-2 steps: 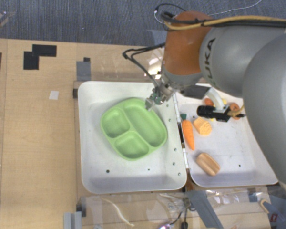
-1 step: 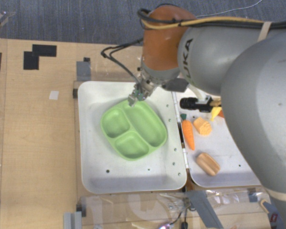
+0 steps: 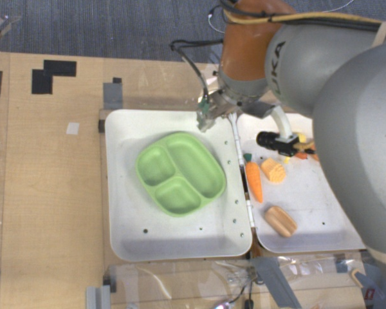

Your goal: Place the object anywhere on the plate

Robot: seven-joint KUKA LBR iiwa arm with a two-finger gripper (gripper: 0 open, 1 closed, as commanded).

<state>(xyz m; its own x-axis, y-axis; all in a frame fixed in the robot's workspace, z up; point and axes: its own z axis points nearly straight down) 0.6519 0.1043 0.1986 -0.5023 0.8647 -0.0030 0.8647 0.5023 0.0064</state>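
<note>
The green divided plate (image 3: 180, 172) looked like smooth moulded plastic with a soft, semi-matt sheen. Both white bins (image 3: 125, 237) (image 3: 321, 230) appeared to be thin, smooth plastic, faintly glossy where light caught their rims. The bench top (image 3: 45, 192) looked like pale wood or plywood under a clear, slightly reflective film. The carrot (image 3: 253, 181) had a smooth, plastic toy-like finish; the tan bread-like piece (image 3: 280, 221) looked matt and ridged. The arm's grey casing (image 3: 347, 95) was smooth and satin, its orange band (image 3: 251, 37) glossier. The gripper (image 3: 206, 118) showed dull metal parts. Beyond the bench, the floor (image 3: 103, 18) looked like rough, dark blue-grey carpet.
</note>
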